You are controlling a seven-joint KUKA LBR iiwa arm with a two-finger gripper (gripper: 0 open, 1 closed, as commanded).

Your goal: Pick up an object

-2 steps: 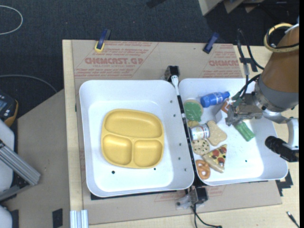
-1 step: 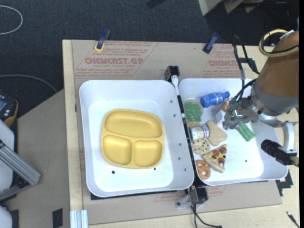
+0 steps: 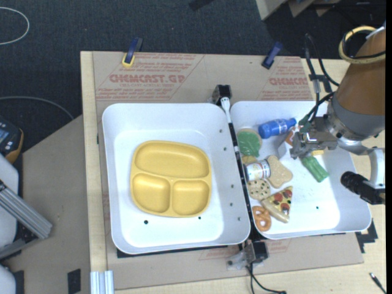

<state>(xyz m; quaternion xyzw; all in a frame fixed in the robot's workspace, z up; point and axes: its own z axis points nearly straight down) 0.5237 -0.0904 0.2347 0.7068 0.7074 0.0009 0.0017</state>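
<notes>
Green bottle (image 3: 316, 168) under gripper (image 3: 304, 144), near right bin (image 3: 343, 216) edge.

divided plate (image 3: 171, 178) in left bin (image 3: 116, 164), toys in right bin (image 3: 343, 210)

The right bin's (image 3: 343, 216) near-right floor lies bare. Its left side is crowded: blue bottle (image 3: 275, 127), green disc (image 3: 248, 143), can (image 3: 257, 170), pizza slice (image 3: 280, 204), pretzel (image 3: 261, 218).
</notes>
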